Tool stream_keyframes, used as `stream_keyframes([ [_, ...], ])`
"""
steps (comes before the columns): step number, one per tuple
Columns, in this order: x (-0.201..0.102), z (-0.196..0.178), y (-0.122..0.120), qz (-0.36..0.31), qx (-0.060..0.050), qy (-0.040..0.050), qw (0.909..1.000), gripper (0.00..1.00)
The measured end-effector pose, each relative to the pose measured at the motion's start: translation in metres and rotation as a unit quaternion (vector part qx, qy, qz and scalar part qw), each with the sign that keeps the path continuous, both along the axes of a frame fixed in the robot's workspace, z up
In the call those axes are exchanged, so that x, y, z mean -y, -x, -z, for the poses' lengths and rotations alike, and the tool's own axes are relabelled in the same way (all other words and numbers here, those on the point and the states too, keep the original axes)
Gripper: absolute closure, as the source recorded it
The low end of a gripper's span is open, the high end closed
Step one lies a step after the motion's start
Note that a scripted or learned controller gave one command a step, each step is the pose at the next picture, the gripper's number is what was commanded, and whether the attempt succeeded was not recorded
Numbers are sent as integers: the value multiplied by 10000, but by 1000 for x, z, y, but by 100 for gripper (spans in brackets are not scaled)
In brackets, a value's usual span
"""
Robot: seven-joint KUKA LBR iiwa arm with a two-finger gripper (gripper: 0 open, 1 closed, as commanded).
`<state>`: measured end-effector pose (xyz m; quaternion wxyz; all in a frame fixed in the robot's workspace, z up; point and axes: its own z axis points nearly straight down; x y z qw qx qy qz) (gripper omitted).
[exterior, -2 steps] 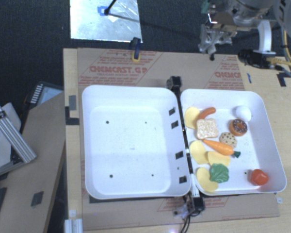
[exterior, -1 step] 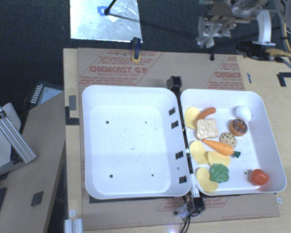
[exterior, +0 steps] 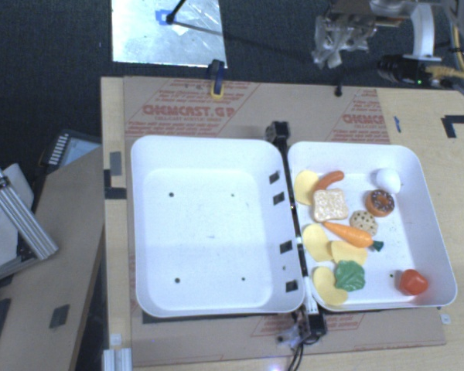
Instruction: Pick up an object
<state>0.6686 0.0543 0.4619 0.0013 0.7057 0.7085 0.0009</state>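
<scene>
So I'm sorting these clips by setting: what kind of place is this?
Probably a robotics lab bench for pick-up trials. Two white bins sit on a board, the right one holds toy food such as a carrot and a donut, and the arm's tool hangs above.

A brown protective sheet (exterior: 189, 107) printed with red CHEMCAST GP lettering covers the desk (exterior: 114, 230). A yellow-and-blue clamp (exterior: 216, 79) grips its top edge at upper centre. Above that, in the upper left of the frame, a shiny metal plate (exterior: 166, 18) lies on the dark carpeted floor (exterior: 39, 52). An aluminium rail (exterior: 11, 207) slants across the left edge. Yellow cables (exterior: 448, 72) run at the upper right.
</scene>
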Motion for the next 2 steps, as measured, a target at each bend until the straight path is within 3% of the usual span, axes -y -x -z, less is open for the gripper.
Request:
stream_keyframes([
  [2, -18, -51, 0, 0, 2, 1, 10000, 100],
])
